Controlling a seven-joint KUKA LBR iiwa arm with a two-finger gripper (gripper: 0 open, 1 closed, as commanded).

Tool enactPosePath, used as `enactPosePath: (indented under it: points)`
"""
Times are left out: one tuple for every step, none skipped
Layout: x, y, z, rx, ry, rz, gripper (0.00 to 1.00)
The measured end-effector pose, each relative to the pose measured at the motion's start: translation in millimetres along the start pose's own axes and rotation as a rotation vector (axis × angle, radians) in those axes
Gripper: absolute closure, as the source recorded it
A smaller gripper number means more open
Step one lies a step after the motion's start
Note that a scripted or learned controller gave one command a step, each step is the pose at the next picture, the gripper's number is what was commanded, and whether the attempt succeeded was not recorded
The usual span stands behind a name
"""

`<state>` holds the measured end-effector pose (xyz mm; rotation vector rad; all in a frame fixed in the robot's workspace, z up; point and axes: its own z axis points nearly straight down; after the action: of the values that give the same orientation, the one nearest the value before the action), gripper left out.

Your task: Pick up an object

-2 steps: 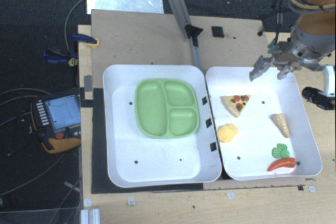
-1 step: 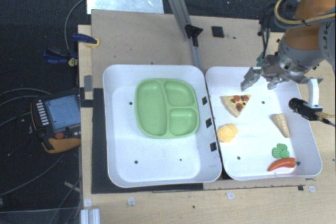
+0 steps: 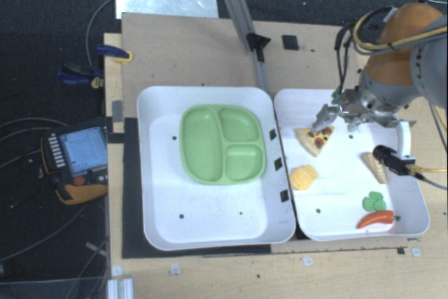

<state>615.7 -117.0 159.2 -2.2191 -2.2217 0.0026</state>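
The counter (image 3: 182, 45) carried two white bins, the left bin (image 3: 157, 171) holding a green divided plate (image 3: 222, 143), the right bin (image 3: 413, 210) a pizza slice (image 3: 313, 141) beneath the tool (image 3: 326, 117), whose grip state was indeterminable; no legible markings appeared.

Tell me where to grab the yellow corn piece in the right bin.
Take the stubby yellow corn piece across its narrow middle, coming straight down from above. It lies flat on the floor of the right white bin, near the left wall, with bare floor on its other sides.
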Motion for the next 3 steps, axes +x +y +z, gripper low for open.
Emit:
enactPosePath:
  points:
    - [-8, 2, 47, 0.001, 0.0, 0.001, 0.0]
    - [-8, 4, 32, -0.007, -0.001, 0.0, 1.0]
    - [-7, 7, -12, -0.009, -0.001, -0.003, 1.0]
